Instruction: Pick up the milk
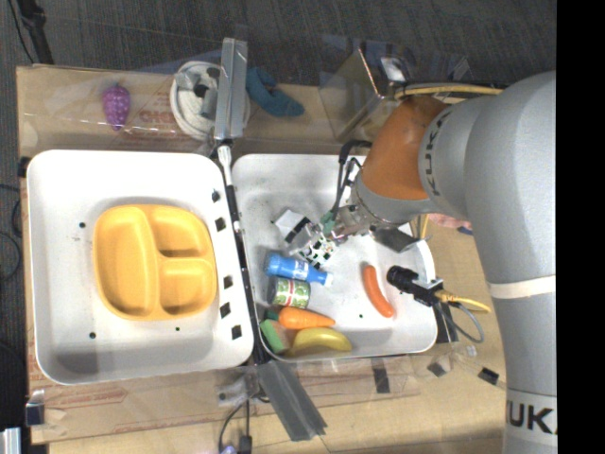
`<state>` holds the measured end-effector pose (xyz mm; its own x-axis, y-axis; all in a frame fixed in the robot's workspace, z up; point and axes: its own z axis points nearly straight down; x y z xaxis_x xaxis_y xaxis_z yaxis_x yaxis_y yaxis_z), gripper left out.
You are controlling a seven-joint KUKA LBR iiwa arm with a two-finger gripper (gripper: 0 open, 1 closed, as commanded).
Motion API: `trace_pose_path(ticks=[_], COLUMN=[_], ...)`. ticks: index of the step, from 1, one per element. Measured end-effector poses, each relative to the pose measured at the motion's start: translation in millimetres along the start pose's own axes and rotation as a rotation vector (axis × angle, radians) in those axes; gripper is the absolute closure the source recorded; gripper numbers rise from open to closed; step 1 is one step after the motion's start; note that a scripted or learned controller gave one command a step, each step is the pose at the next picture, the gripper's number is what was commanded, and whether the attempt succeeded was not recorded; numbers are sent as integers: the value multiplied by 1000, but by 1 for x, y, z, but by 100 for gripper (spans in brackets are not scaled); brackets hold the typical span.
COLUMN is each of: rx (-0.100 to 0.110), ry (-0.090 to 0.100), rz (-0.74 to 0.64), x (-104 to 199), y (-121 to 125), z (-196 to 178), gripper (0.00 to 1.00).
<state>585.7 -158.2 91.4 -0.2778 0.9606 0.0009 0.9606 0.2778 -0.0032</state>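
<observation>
The milk (318, 247) is a small carton with black and white cow patches, lying near the middle of the right bin (248, 183). My gripper (331, 228) reaches in from the right and hangs right over the carton's upper right side, touching or nearly touching it. The gripper body hides where they meet. Just below the milk lies a blue bottle (296, 269) with a white label.
Below the bottle are a green can (289, 294), a carrot (304, 318), a banana (321, 340) and a small green item (272, 334). A red sausage (378, 289) lies to the right. The left bin (57, 187) holds a yellow divided plate (156, 258).
</observation>
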Motion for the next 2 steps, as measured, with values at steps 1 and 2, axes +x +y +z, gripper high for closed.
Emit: trace_pose_path(ticks=[1,2], rx=[1,-1], ry=[-1,0], rz=[-5,111], x=[0,118], y=[1,-14], z=[-10,-100], gripper=[100,100])
